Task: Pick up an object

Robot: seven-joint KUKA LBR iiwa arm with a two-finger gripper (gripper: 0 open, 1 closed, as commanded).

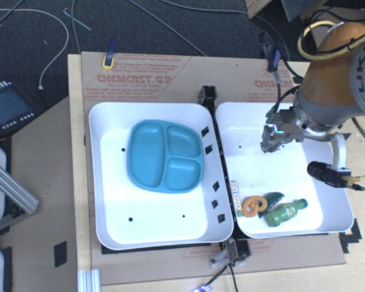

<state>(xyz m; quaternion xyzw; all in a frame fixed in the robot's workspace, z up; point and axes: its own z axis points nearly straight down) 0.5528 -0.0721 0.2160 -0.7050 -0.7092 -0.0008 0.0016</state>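
In the right bin (328, 163), the gripper (272, 140) is hung over bare white floor toward the far side; whether it is wide or narrow cannot be told. Nothing is carried by it. The pickable things are gathered at the near edge: a green bottle (285, 211) laid on its side, with an orange ring (252, 207) just beside it. In the left bin (103, 163) a blue divided plate (165, 156) is laid flat, well apart from the gripper.

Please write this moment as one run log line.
gripper: above right white bin, nothing seen held | green plastic bottle, orange ring: near corner of right bin | blue divided plate: left white bin
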